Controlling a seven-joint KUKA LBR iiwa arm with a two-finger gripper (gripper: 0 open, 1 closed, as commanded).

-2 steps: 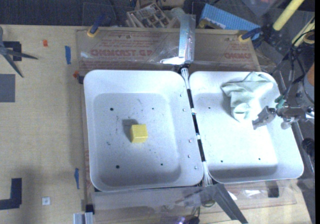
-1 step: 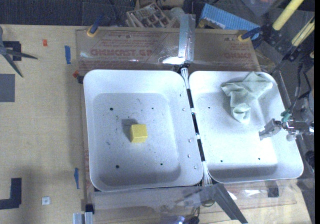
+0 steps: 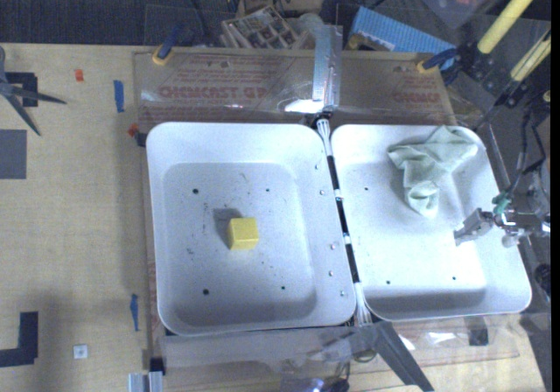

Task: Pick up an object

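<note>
two white bins (image 3: pixel 175 154) sit side by side on a wooden bench (image 3: pixel 61 233).

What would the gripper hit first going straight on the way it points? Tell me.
Probably the bare floor of the right bin: the gripper points left across it, below the crumpled cloth. Depth is unclear.

Two bins stood side by side on the bench (image 3: pixel 70 233). A block (image 3: pixel 243 234) lay near the middle of the left bin (image 3: pixel 175 154). A crumpled cloth (image 3: pixel 430 167) lay toward the back of the right bin (image 3: pixel 367 276), with the gripper (image 3: pixel 477 226) over that bin's right edge, in front of the cloth
</note>
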